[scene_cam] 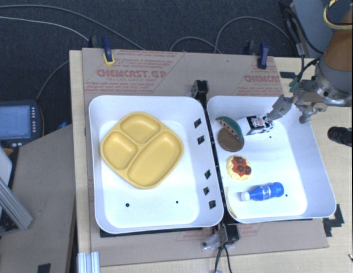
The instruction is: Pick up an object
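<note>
My gripper [286, 117] hangs over the far right part of the right bin [301, 169], open, with nothing between its fingers. One grey finger [275, 110] slants down to the left. Its tip is right next to a small black-and-white object [255, 123]; I cannot tell if they touch. A brown round piece with a green rim [228, 135] lies to the left of that. Nearer the front are a small yellow and red toy food [239, 167] and a blue bottle with a white cap [262, 192], lying on its side.
A yellow divided plate [142, 149] lies in the left bin [108, 203]. A ridge with black clips [207, 152] separates the two bins. The arm's grey wrist with its orange band [335, 50] stands over the bench's right edge. Cables run behind the bench.
</note>
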Controlling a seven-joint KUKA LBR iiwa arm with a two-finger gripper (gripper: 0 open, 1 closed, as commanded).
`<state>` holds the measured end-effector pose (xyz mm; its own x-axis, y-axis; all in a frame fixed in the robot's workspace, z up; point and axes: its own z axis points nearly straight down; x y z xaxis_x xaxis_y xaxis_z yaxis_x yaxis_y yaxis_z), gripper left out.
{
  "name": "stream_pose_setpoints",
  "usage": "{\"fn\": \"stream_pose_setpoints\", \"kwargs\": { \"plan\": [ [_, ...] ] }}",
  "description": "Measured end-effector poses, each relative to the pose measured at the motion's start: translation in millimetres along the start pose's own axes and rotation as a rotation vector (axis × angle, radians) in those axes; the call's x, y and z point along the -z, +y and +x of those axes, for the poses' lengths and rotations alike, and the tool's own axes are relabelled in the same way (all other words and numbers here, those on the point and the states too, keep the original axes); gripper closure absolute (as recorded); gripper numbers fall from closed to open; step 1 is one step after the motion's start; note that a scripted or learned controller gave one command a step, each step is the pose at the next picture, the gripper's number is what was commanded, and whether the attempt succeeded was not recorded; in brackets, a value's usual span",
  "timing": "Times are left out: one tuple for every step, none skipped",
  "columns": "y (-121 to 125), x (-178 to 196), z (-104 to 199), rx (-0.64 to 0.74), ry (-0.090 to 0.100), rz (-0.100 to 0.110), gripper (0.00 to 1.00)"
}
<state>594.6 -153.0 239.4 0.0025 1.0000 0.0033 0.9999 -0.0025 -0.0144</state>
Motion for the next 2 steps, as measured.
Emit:
{"fn": "stream_pose_setpoints", "kwargs": {
  "plan": [
    [2.4,7.5,0.4,0.003,-0.002,-0.013,0.0],
    [4.9,-35.3,-2.2,0.002,-0.002,-0.009,0.0]
  ]
}}
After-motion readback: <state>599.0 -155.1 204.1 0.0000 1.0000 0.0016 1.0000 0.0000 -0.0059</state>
